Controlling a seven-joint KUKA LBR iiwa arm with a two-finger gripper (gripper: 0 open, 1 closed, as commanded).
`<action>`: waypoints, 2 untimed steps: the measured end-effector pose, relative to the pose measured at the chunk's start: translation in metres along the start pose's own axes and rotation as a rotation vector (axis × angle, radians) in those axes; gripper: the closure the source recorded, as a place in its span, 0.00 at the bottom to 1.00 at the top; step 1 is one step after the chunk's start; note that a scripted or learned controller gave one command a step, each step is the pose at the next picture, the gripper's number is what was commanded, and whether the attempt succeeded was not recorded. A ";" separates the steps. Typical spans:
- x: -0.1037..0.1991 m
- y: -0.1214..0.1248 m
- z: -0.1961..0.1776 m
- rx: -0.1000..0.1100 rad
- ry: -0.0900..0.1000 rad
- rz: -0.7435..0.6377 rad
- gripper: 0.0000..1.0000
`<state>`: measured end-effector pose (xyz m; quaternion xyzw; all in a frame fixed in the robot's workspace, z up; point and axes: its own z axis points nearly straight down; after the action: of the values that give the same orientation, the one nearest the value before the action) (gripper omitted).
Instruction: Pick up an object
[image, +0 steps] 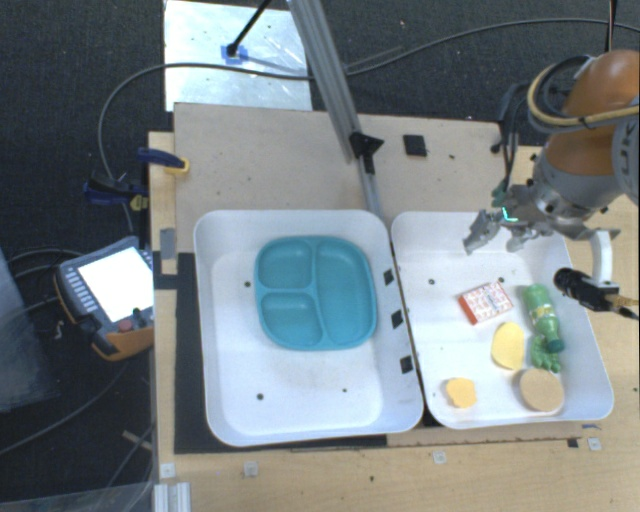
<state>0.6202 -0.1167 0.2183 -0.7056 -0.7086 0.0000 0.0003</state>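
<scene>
The end effector (497, 232) hung spread and empty at twelve o'clock in the right bin (430, 330), the red box (485, 302) lying toward five o'clock; a descent misjudged might merely nudge it aside.

— How many bins on the worktop (270, 160)?
— Two white ones: the left bin (225, 400) and the right bin (430, 250).
— And in the left?
— One teal divided plate (315, 292).
— The right?
— Five things: one red-and-white packet (485, 301), one green bottle (543, 326), one yellow lemon-like piece (508, 346), one small orange-yellow piece (460, 392), one round tan piece (541, 390).
</scene>
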 end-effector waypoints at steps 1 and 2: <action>0.000 0.001 -0.001 -0.002 0.000 0.000 0.00; 0.008 -0.002 0.045 0.001 0.000 -0.001 0.00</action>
<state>0.6177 -0.1087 0.1735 -0.7052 -0.7090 0.0006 0.0007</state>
